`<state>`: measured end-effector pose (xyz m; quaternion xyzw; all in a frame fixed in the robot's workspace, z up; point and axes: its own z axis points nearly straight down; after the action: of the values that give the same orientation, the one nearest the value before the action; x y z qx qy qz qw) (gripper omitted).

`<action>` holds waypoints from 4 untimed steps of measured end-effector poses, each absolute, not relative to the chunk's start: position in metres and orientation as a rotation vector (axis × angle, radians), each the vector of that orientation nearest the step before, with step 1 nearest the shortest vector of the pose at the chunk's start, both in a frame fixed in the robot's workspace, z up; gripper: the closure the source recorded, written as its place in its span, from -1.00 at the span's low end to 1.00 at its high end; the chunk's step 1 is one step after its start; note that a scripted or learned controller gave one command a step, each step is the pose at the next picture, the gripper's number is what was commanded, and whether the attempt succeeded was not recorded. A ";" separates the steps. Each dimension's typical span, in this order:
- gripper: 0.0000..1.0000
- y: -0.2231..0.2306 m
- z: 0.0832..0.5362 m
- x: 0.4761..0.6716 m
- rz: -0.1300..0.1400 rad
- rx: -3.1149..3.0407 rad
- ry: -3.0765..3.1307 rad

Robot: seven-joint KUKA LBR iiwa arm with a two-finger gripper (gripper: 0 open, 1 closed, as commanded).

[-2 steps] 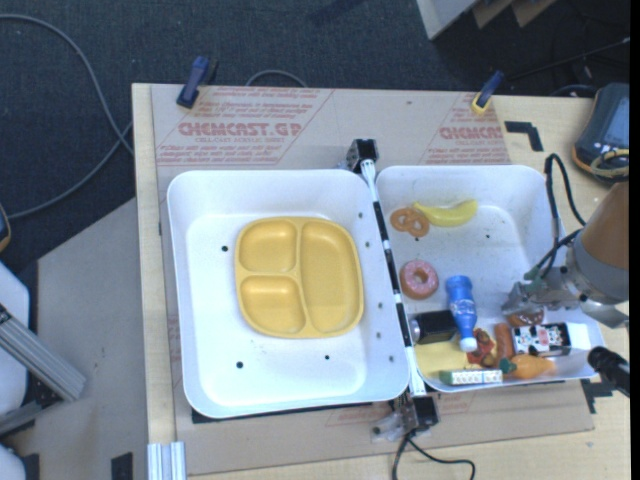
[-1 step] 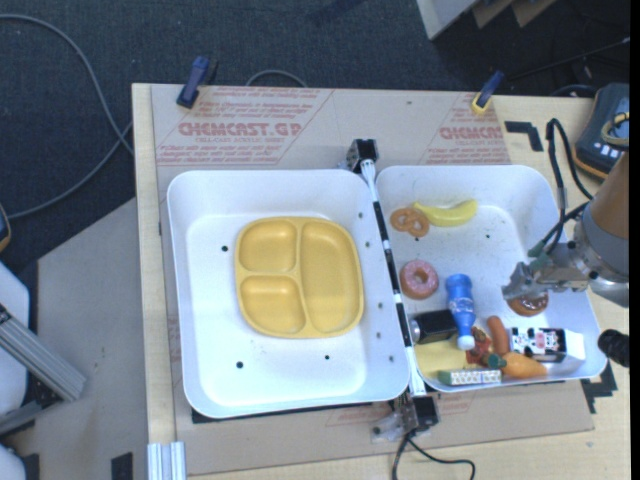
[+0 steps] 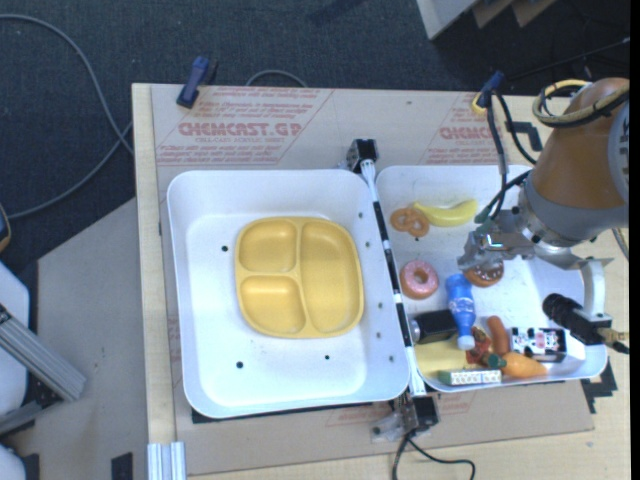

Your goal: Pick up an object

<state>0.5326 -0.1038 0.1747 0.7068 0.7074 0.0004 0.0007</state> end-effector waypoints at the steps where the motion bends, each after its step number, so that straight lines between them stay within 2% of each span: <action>1: 1.00 -0.035 0.195 0.577 0.003 2.218 2.224; 2: 1.00 0.025 0.218 0.563 0.001 2.219 2.223; 3: 1.00 -0.007 0.225 0.574 0.000 2.221 2.219; 4: 1.00 0.024 0.233 0.571 0.003 2.218 2.223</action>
<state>0.5708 0.0237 0.2326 0.7064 0.7078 0.0008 0.0007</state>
